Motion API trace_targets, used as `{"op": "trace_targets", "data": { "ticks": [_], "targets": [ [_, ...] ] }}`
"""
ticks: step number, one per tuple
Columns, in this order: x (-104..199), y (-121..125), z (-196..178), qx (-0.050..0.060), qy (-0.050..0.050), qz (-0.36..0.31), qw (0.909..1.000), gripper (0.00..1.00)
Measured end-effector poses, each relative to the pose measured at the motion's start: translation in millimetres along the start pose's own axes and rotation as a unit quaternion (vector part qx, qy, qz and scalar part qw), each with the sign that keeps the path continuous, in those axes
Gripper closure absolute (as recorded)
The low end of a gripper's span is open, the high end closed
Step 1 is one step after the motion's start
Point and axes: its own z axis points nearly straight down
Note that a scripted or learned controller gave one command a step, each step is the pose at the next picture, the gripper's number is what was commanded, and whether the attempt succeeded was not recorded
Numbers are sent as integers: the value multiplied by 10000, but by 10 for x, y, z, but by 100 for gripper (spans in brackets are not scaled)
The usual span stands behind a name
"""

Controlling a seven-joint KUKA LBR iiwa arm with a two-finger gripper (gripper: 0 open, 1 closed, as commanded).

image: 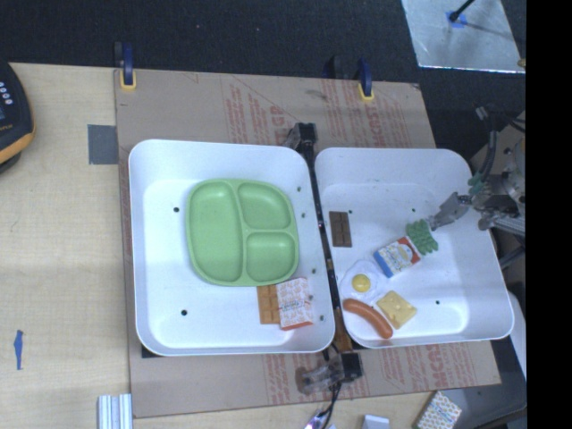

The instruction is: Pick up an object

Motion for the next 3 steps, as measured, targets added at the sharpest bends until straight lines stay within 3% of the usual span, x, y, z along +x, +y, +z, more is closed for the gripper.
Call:
{"op": "trace_targets", "data": {
  "ticks": [1, 2, 3],
  "targets": [
    [31, 258, 1048, -9, 10, -18, 10000, 0],
    [14, 262, 889, -27, -5, -25, 10000, 100],
    [935, 702, 223, -48, 13, -43, 10000, 100]
  ]
}}
